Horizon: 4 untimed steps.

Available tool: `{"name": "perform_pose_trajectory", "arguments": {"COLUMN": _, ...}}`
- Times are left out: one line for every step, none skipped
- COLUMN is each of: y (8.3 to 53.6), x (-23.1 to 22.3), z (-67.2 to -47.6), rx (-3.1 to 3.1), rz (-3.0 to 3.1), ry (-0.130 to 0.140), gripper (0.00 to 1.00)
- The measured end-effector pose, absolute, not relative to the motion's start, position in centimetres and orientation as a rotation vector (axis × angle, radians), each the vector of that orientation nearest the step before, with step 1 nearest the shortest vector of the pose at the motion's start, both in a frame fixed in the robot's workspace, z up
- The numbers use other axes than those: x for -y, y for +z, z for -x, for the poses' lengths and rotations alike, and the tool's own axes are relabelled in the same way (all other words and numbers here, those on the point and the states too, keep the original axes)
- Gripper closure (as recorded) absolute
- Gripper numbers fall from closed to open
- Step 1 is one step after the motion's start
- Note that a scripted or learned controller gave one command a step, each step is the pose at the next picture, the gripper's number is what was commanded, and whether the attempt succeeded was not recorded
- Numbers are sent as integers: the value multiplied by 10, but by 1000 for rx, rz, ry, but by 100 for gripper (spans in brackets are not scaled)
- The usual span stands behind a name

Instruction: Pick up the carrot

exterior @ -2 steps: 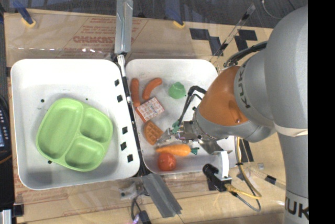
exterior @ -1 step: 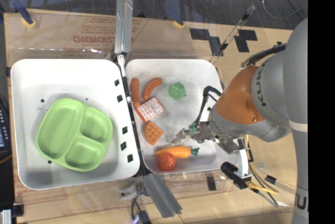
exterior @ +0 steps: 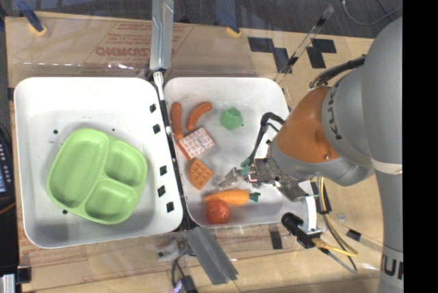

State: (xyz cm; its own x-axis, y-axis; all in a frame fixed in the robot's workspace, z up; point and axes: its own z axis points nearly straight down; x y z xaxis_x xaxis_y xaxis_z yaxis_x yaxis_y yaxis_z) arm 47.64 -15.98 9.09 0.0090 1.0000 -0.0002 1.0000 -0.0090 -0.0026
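- The carrot (exterior: 230,198) lies flat in the lower part of the right bin (exterior: 274,90), with the orange body pointing to the left and the small green top to the right.
- Just below it, touching or almost touching, sits a red tomato (exterior: 218,212), close to the bottom wall of the bin.
- The carrot looks like a small plastic toy, so I judge it light, stiff and rather smooth; it may slip or roll if it is pinched near the thin end.
- The best place to hold is probably the thick middle of the body, with the fingers across its width, not along it.
- The gripper (exterior: 236,176) hangs just above the carrot, a little to the upper side of it; its fingers look spread apart, and nothing is between them.
- The tomato may be in the way of the lower finger, because there is little space between the two.
- A waffle (exterior: 199,173) lies just to the upper left of the carrot, near the left fingertip.
- Farther up are a printed card (exterior: 197,142), two sausages (exterior: 199,113) and a green piece (exterior: 232,118), all well apart from the carrot.
- The left bin (exterior: 41,96) holds a green divided plate (exterior: 98,176).
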Motion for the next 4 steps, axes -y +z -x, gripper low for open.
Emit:
{"name": "perform_pose_trajectory", "arguments": {"y": 90, "x": 98, "z": -476, "rx": 2180, "rz": 2254, "ry": 4, "gripper": 0}}
{"name": "perform_pose_trajectory", "arguments": {"y": 91, "x": 131, "z": -476, "rx": 2048, "rz": 2380, "ry": 3, "gripper": 0}}
{"name": "perform_pose_trajectory", "arguments": {"y": 91, "x": 137, "z": -476, "rx": 2058, "rz": 2370, "ry": 1, "gripper": 0}}
{"name": "perform_pose_trajectory", "arguments": {"y": 90, "x": 113, "z": -476, "rx": 2294, "rz": 2140, "ry": 4, "gripper": 0}}
